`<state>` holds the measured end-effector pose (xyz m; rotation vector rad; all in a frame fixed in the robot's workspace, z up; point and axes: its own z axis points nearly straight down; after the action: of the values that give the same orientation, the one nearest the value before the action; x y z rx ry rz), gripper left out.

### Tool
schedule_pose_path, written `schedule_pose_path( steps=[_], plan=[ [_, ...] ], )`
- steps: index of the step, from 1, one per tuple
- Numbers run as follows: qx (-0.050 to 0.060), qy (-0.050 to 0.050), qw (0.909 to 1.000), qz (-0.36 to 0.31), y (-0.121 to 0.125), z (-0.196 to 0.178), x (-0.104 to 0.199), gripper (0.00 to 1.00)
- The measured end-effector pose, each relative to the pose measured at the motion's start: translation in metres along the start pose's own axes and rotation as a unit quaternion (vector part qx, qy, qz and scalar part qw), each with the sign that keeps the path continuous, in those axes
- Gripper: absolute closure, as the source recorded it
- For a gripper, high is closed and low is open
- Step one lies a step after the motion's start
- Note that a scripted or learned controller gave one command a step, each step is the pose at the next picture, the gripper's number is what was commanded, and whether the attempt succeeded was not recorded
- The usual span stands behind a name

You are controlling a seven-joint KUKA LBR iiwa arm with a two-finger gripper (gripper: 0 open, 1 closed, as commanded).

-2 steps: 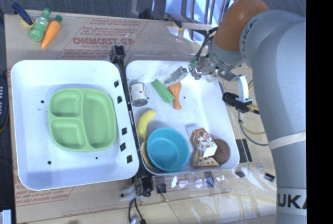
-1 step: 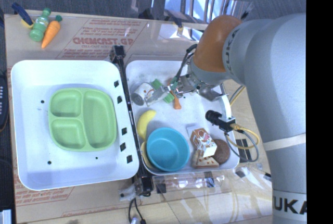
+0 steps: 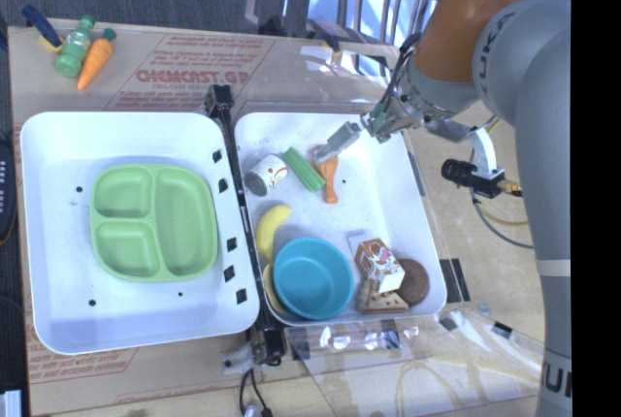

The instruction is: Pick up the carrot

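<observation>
At the near end of the right bin (image 3: 419, 211) sit a blue bowl (image 3: 312, 277), a banana (image 3: 271, 228) and a small carton (image 3: 379, 270). Farther back the carrot (image 3: 331, 180) lies on the bin floor beside a green stick (image 3: 305, 169). The hand (image 3: 337, 143) hovers just over the carrot; I cannot tell whether it is open or closed.

We see both white bins (image 3: 58, 308) smooth plastic, slight sheen. Green divided plate (image 3: 155, 221) matt plastic. Blue bowl (image 3: 312, 277) glossy plastic. Carrot (image 3: 331, 180) smooth orange plastic, as we read it. Banana (image 3: 273, 227) smooth yellow, faint gloss. Bench (image 3: 184, 76) covered in brown printed paper, matt. Arm shell (image 3: 543, 85) grey, satin; orange band (image 3: 464, 22) glossy. Claw (image 3: 337, 144) looks dull grey metal.
</observation>
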<state>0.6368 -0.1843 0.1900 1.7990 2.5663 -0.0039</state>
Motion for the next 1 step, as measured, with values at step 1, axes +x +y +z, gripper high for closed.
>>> schedule_pose_path(
  steps=[1],
  plan=[
    [0.007, 0.006, 0.9970, 0.076, -0.0365, 0.0997, 0.0462, 0.00]
  ],
)
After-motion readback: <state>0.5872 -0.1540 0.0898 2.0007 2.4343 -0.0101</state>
